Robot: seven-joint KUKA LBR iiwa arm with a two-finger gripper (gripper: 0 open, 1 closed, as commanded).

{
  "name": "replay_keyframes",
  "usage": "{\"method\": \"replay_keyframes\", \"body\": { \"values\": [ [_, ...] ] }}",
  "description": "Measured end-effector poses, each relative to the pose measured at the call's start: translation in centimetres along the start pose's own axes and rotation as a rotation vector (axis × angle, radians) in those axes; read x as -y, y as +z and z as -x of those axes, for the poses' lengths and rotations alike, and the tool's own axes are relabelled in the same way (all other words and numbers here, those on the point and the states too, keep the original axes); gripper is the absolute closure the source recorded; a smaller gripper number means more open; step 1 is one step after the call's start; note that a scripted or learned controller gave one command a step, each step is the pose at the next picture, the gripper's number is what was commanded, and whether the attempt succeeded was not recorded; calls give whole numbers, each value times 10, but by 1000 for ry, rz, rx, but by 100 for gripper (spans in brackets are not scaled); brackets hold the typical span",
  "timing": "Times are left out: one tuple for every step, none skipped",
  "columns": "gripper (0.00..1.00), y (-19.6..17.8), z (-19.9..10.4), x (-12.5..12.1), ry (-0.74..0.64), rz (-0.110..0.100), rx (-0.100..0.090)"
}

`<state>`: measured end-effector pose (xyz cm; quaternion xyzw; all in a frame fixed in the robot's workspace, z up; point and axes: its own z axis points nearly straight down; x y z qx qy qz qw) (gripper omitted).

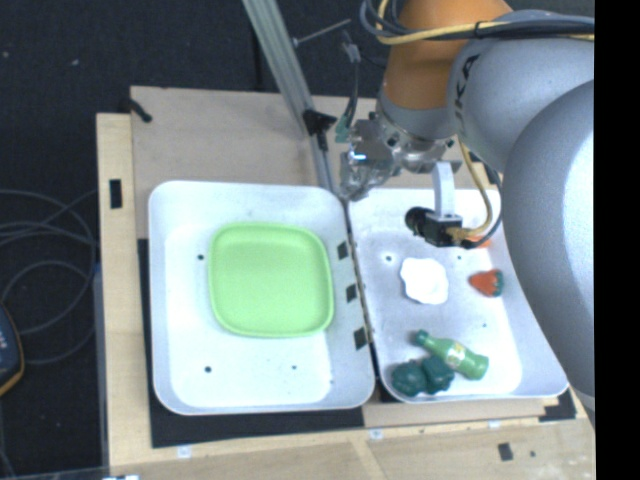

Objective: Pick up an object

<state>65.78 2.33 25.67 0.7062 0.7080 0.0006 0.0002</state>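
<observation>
My gripper (pixel 356 176) hangs over the far end of the divider between the two bins, at the right bin's back left corner. In the right bin (pixel 530 368) lie a white lumpy object (pixel 425 280), a small red strawberry-like piece (pixel 486 283), a green bottle (pixel 453 355) on its side and a dark teal object (pixel 420 376) next to it. The gripper is well behind all of them and touches none. A light green square plate (pixel 270 280) lies flat in the left bin (pixel 175 268).
A slanted metal rail (pixel 285 68) runs from the top of the view down to the gripper's left side. The grey arm covers the right bin's far right side. The bench's wooden edge (pixel 120 268) borders the bins.
</observation>
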Motion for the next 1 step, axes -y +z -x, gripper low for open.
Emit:
{"method": "replay_keyframes", "body": {
  "values": [
    [0,0,2,0,3,-1,1]
  ]
}}
